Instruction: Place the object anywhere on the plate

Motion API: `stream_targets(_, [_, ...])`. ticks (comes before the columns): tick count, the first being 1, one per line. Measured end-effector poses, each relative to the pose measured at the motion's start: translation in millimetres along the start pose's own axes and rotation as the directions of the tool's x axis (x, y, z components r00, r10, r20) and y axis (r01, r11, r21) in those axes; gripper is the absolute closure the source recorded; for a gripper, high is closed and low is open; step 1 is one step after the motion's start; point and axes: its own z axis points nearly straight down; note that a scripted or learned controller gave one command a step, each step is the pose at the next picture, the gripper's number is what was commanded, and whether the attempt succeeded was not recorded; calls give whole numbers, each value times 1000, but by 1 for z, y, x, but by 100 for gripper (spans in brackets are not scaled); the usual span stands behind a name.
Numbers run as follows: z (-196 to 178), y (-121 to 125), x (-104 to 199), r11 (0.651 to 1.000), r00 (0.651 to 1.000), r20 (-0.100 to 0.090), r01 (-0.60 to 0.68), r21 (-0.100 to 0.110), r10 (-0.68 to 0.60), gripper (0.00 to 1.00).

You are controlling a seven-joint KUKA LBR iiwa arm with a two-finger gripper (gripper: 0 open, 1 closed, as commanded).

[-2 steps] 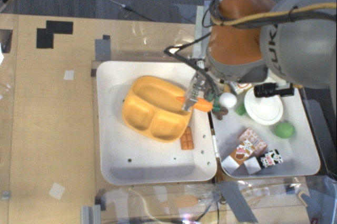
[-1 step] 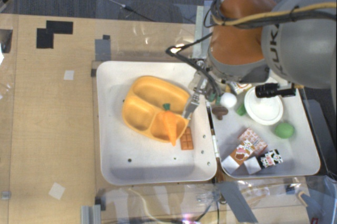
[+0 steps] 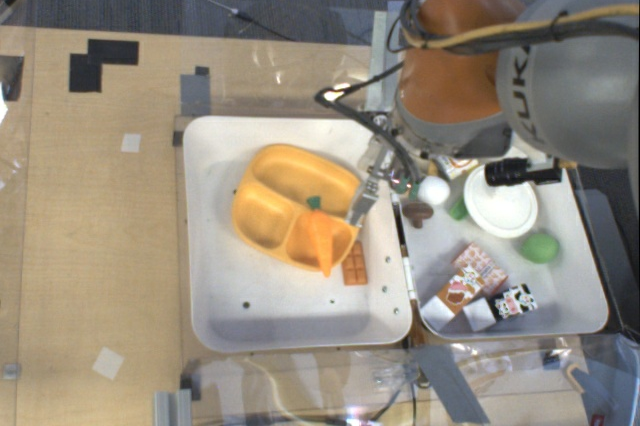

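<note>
Carrot (image 3: 320, 236), the orange toy with a green top, lies in the near-right compartment of the yellow divided plate (image 3: 268, 204), its tip hanging over the plate's near rim. Biggest in shot is the grey arm (image 3: 570, 74) with its orange band, reaching in from the right over the wooden table (image 3: 90, 244). Next, the left white bin (image 3: 230, 314) carries the plate, and the right white bin (image 3: 580, 304) holds a white bowl (image 3: 505, 206), a printed carton (image 3: 468, 279), a green ball (image 3: 541, 247) and a small black-and-white box (image 3: 512, 301). The jaws (image 3: 358, 207) sit just right of the carrot's top; clenched or released, I cannot tell. Smallest, a brown waffle piece (image 3: 355, 266) rests just beside the plate's near-right edge.
</note>
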Motion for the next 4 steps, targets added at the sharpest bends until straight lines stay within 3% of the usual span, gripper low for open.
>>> stream_targets(1, [1, -20, -41, 996, 996, 3, -91, 0, 91, 0])
stream_targets(2, [-37, -52, -73, 992, 992, 6, -123, -1, 123, 0])
stream_targets(3, [-49, -48, -73, 994, 993, 13, -114, -5, 114, 100])
stream_targets(4, [-49, -43, -61, 1000, 1000, 2, -4, 0, 4, 100])
